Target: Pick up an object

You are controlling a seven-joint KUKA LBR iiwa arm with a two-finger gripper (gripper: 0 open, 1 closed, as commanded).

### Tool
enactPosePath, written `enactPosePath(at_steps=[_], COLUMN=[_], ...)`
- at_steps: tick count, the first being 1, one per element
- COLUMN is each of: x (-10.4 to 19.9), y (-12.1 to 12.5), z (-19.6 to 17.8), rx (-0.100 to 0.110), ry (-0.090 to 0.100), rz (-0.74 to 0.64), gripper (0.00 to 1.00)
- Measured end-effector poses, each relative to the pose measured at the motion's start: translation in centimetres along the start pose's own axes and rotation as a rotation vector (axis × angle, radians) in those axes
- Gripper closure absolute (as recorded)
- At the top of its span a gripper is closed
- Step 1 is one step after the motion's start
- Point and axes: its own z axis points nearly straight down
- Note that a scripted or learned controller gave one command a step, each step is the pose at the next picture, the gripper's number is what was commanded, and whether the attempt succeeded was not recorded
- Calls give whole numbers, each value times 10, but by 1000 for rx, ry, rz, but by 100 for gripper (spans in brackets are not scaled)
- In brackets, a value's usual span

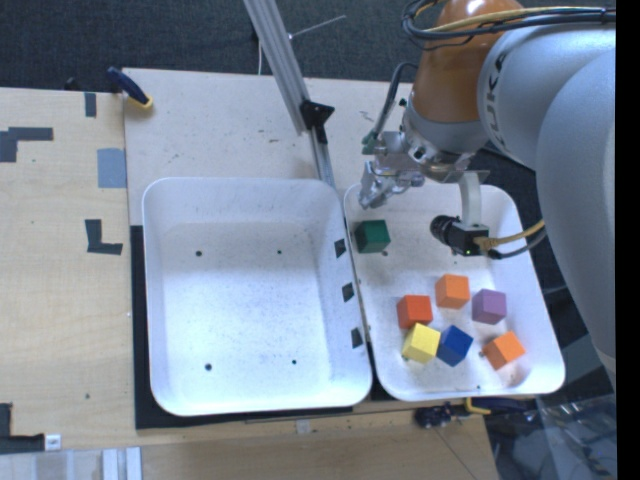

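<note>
- Gripper (375, 194) sits over the upper-left corner of the right bin (535, 313), hanging from the grey arm (560, 78) with its orange band (455, 53); whether the jaws are apart or closed I cannot tell, and nothing shows between them.
- Green cube (373, 235) lies on the floor of the right bin just at 6 o'clock from the gripper – close under it, though contact cannot be made out.
- Red-orange cube (414, 310) rests toward 5 o'clock from the green cube, near the middle of that bin.
- Orange cube (452, 290) is just at 2 o'clock from the red-orange cube, a little apart from it.
- Purple cube (488, 305) lies at 4 o'clock from the orange cube, near it.
- Yellow cube (421, 342) sits at 6 o'clock from the red-orange cube and touches the blue cube (454, 345) at its 3 o'clock side.
- Second orange cube (505, 349), tilted, lies at 3 o'clock from the blue cube, toward the bin's lower-right corner.
- Left bin (160, 298) stands side by side with the right bin, at its 9 o'clock – their rims meet along the middle of the bench (60, 268).
- Metal pole (285, 58) slants down from 12 o'clock to the seam between the bins.
- Black fitting (455, 233) with a yellow cable hangs at 3 o'clock from the green cube.
</note>
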Motion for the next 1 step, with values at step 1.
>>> enactPosePath(at_steps=[1], x=[53], y=[3], z=[12], rx=[0], ry=[0], rz=[0], gripper=[100])
